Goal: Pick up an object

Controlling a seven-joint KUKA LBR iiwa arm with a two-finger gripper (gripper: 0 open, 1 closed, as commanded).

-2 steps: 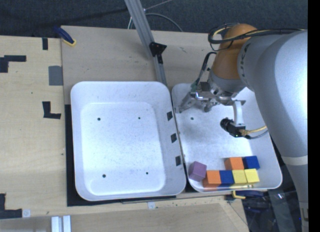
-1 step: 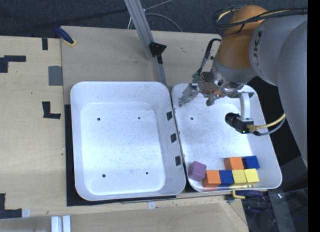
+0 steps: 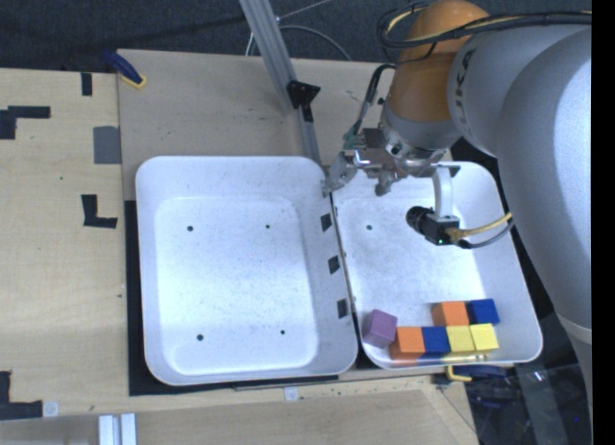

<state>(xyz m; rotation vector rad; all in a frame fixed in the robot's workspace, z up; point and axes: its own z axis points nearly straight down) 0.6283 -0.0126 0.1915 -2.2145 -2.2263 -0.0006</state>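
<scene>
Camera view
Arm (image 3: 500, 87): grey with an orange band, reaches in from the right and hangs over the far end of the right bin.
Hand (image 3: 370, 176): sits above the far-left corner of the right bin, close to the wall between the two bins; whether it is open or closed cannot be told, and nothing is seen in its grasp.
Right bin (image 3: 404, 270): white, shallow, holds all the blocks along its near edge.
Purple block (image 3: 381, 326): near-left corner of the right bin, slightly apart from the others.
Near row: orange block (image 3: 410, 339), blue block (image 3: 435, 339), two yellow blocks (image 3: 471, 338), side by side and touching.
Far row: a second orange block (image 3: 450, 314) and a second blue block (image 3: 482, 311), touching, just behind the near row.
Left bin (image 3: 231, 270): white, beside the right bin.
Surface (image 3: 58, 260): pale wood with black tape marks at the left.
</scene>
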